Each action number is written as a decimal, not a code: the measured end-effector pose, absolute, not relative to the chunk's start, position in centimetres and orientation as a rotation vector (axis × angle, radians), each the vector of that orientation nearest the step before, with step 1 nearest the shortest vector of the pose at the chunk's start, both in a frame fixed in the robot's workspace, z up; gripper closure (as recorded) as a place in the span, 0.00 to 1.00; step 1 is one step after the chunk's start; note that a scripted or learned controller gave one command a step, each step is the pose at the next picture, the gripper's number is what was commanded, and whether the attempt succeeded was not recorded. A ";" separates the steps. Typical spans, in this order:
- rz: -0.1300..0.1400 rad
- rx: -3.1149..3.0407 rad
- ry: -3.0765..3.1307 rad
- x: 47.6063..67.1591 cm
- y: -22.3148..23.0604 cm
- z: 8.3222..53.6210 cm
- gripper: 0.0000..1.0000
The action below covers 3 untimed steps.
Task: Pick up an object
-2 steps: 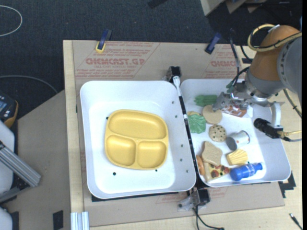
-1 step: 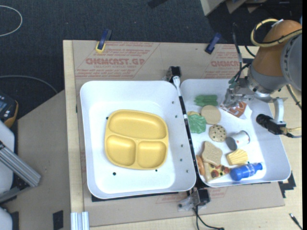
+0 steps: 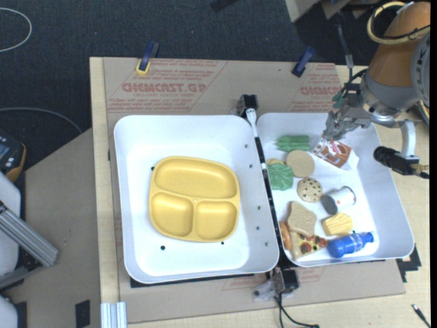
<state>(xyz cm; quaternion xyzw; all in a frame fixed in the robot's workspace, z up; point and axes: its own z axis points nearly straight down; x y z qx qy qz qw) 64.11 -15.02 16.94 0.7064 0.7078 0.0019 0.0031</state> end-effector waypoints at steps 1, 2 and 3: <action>0.007 2.214 2.217 64.3 -15.0 22.4 1.00; -0.001 2.220 2.228 62.0 -11.0 21.8 1.00; 0.000 2.219 2.229 60.1 -6.4 23.0 1.00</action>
